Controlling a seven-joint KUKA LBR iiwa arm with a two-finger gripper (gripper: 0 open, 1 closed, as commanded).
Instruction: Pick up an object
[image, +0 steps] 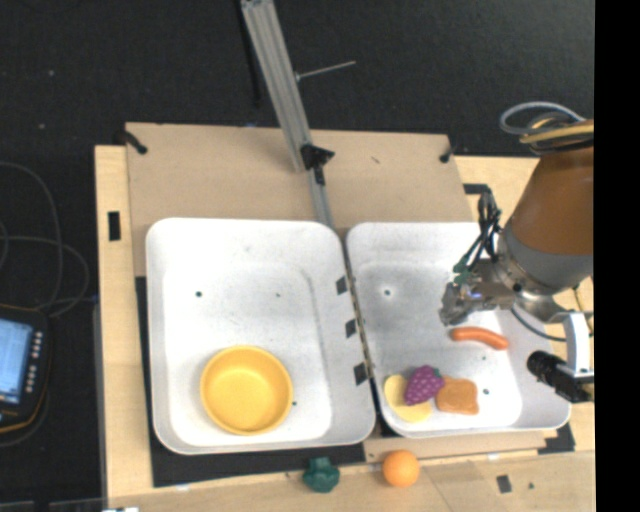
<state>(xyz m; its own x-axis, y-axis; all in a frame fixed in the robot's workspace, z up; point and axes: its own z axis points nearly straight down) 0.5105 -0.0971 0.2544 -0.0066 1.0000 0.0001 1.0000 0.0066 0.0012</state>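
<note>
My gripper (462, 303) hangs over the right bin (400, 260), near its right side, at the end of the grey arm with the orange band. Just below and to the right of it lies an orange carrot-like piece (480, 337) on the bin floor. Near the bin's front edge sit a purple grape bunch (424, 381) on a yellow piece (402, 394), with an orange chunk (458, 397) beside them. A yellow bowl (246, 389) rests in the left bin (230, 270).
An orange ball (400, 468) and a small green object (321, 476) lie on the bench in front of the bins. A metal pole (285, 90) slants up from behind the bins. A tablet (15, 362) sits at far left.
</note>
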